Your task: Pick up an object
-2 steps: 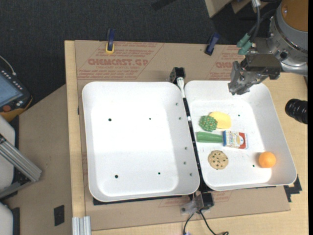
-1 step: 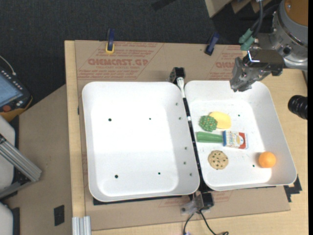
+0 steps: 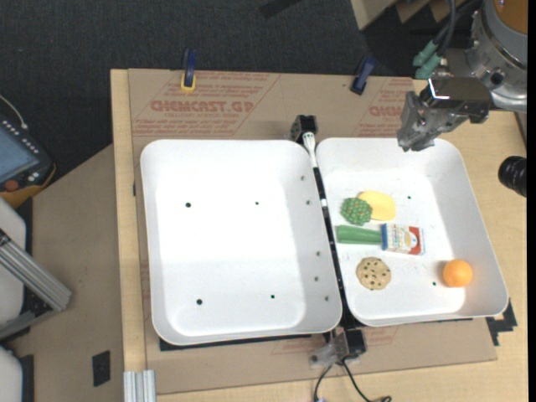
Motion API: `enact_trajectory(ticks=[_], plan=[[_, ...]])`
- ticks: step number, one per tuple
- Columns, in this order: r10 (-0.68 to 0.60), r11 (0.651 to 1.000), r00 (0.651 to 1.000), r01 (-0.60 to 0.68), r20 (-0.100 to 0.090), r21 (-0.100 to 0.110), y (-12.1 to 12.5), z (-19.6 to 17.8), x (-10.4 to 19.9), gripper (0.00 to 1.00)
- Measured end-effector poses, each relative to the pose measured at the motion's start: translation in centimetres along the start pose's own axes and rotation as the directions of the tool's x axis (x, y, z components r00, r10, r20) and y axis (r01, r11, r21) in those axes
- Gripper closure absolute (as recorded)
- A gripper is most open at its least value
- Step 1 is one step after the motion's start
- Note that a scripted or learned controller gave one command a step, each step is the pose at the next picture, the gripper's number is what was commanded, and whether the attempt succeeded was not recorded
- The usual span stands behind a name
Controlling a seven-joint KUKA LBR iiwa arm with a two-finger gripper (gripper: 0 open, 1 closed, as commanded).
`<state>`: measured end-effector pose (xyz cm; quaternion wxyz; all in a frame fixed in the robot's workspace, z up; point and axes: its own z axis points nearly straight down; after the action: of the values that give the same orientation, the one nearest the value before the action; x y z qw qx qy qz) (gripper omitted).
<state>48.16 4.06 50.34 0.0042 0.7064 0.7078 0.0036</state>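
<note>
Nearest to us, at the front edge of the right bin, we see a cookie and, further right near the front corner, an orange. Just behind the cookie lies a green stick, and touching its right end there is a small carton with red and blue print. Behind these we find a broccoli, and a yellow piece sits against its right side. All six things are grouped in the middle and front of this bin, and the orange is apart from the others. The left bin stands just beside the right one, and the two rims meet along a black strip. Both bins rest on a brown board, which two clamps hold at the back. The gripper hangs above the back rim of the right bin, well apart from all the things, and nothing is between its fingers; we cannot tell if they are open or closed.
</note>
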Motion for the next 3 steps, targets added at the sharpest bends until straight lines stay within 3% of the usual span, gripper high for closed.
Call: enact_trajectory(ticks=[2, 3], plan=[[0.002, 1.000, 1.000, -0.002, -0.001, 0.005, 1.3, -3.3, 0.1, 1.00], [0.004, 1.000, 1.000, -0.004, 0.000, 0.021, -0.4, 4.9, -0.6, 1.00]])
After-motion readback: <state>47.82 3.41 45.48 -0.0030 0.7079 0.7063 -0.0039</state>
